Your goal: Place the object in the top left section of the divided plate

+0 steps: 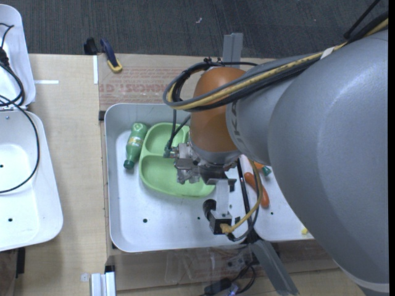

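Note:
A light green divided plate [162, 165] lies in the right-hand white bin [123, 221]. A green bottle [133, 143] lies on its side just left of the plate, touching its left rim. My gripper [187, 172] hangs over the right part of the plate, below the orange wrist band [213, 113]. The arm's bulk covers the plate's right side. An orange carrot-like object [263, 193] lies to the right of the plate, partly under the arm.
A second white bin [24, 184] sits at the far left with black cables [18, 91] draped over it. A blue and yellow clamp [110, 55] rests on the bench at the back. Bare bin floor lies in front of the plate.

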Controlling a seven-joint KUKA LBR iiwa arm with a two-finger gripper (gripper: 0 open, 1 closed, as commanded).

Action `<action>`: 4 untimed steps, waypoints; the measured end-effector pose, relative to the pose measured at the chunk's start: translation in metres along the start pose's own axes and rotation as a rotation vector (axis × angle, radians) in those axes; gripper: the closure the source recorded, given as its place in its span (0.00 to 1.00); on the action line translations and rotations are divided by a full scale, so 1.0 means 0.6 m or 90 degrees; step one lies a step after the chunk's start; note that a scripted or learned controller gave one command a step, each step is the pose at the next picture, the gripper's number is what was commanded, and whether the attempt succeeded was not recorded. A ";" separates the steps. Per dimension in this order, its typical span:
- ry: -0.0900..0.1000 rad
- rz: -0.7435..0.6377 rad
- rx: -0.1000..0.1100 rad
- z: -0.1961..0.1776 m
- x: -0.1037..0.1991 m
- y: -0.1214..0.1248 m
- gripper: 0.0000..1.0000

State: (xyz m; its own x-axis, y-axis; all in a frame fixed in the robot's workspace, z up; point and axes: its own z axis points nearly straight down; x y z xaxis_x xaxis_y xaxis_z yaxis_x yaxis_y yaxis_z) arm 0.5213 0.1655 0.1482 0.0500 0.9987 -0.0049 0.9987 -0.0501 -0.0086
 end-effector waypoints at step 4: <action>0.002 0.052 -0.004 -0.045 -0.017 -0.072 1.00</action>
State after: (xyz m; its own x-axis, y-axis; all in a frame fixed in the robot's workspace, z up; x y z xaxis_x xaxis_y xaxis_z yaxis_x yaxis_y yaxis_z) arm 0.4776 0.1579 0.1755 0.1314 0.9913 -0.0025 0.9913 -0.1315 -0.0020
